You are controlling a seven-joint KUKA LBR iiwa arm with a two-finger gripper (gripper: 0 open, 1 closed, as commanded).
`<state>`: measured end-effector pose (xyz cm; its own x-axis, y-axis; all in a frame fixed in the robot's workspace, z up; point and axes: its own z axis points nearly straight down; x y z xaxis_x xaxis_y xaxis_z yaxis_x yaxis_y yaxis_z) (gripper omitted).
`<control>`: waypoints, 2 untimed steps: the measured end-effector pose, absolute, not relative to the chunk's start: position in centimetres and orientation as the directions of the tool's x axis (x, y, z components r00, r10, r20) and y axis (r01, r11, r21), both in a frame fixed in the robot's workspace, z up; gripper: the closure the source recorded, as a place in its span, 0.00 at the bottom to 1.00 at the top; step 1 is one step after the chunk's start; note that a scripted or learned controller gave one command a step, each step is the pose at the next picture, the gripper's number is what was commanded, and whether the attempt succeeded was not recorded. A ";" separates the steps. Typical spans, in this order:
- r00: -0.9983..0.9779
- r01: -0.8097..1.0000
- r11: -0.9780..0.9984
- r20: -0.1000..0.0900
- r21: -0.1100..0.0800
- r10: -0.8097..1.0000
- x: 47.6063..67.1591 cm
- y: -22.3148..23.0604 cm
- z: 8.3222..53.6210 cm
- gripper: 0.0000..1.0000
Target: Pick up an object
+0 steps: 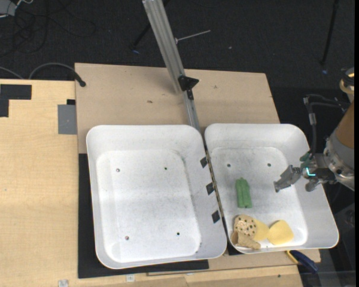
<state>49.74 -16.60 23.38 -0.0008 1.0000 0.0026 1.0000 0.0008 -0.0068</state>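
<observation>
In the right bin (260,137) lie a green ridged block (243,193), a tan speckled object (246,229) and a yellow object (279,232) near the front edge. My gripper (297,180) hangs over the right part of this bin, to the right of the green block and above the yellow object. Its fingers are spread apart with nothing between them.
The left bin (145,193) sits beside the right one, with black clips along the shared wall. A slanted metal rail (167,46) rises from behind the bins. The wooden bench extends to the left.
</observation>
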 end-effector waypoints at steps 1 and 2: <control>0.003 1.000 -0.003 0.001 -0.003 1.000 49.8 -16.7 23.5 0.00; 0.000 1.000 0.000 0.003 -0.008 1.000 50.7 -16.4 17.8 0.00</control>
